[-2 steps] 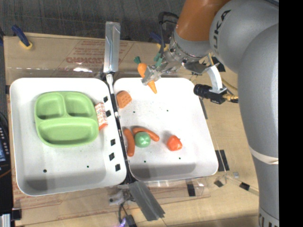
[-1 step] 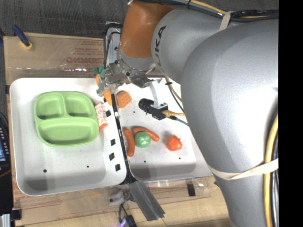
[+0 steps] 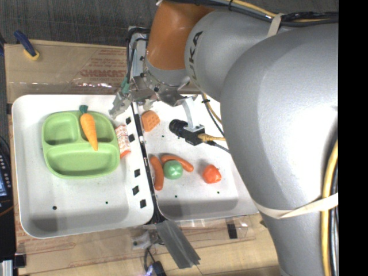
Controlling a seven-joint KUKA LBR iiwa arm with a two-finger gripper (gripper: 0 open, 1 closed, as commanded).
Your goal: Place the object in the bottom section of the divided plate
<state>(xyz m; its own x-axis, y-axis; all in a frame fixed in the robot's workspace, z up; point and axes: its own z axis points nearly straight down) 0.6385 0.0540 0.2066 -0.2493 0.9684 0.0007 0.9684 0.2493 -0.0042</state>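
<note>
Carrot [image 3: 88, 130] lies on the green divided plate [image 3: 63, 160] in the left bin [image 3: 34, 211], across the ridge between the upper right section and the bottom one, which has bare room at left. Gripper [image 3: 122, 103] hangs at the bins' shared rim, jaws spread and holding nothing; the cardboard [image 3: 69, 62] behind bears faint red lettering, unreadable.

Grey arm [image 3: 270, 85] reaching from right, hand [image 3: 127, 99] pointing down.
</note>
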